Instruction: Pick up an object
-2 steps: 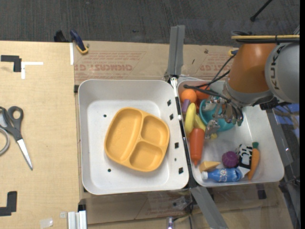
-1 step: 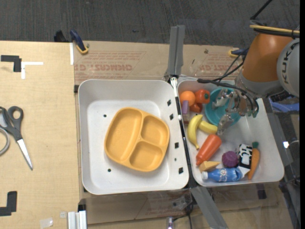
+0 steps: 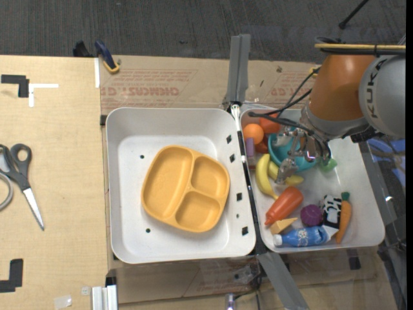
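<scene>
Teal cup [image 3: 281, 148] sat in the right bin [image 3: 368, 192], beside the banana [image 3: 263, 175] and an orange ball [image 3: 253, 133]. Right over it hovered the gripper [image 3: 298, 155]; whether it was spread or pinching, I couldn't tell. Left bin [image 3: 122, 192] held a yellow divided plate [image 3: 186, 188].

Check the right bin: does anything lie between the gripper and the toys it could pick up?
Nothing visible does. The gripper hangs directly over the right bin, just above the teal cup and the banana, with no barrier between them.
</scene>
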{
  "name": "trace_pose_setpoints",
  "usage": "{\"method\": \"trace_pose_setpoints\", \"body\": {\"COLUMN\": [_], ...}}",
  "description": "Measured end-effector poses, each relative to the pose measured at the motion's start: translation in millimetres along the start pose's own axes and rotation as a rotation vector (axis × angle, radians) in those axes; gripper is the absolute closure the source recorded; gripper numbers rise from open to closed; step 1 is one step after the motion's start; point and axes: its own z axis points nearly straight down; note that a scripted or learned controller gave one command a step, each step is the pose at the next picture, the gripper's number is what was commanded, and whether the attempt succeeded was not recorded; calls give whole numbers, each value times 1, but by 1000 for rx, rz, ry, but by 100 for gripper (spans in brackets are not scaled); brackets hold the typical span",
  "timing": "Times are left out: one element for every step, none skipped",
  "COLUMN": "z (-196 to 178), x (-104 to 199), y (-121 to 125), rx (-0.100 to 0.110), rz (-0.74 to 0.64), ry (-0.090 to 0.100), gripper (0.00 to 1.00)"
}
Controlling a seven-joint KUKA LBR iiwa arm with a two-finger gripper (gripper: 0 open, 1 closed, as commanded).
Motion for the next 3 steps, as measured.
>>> {"method": "trace_pose_setpoints", "body": {"z": [2, 0, 1], "x": [-33, 21, 128], "y": [-54, -14, -45], "rx": [-3, 0, 0], "rz": [-32, -52, -26], "ry": [28, 1, 2], "gripper": [0, 0, 0]}}
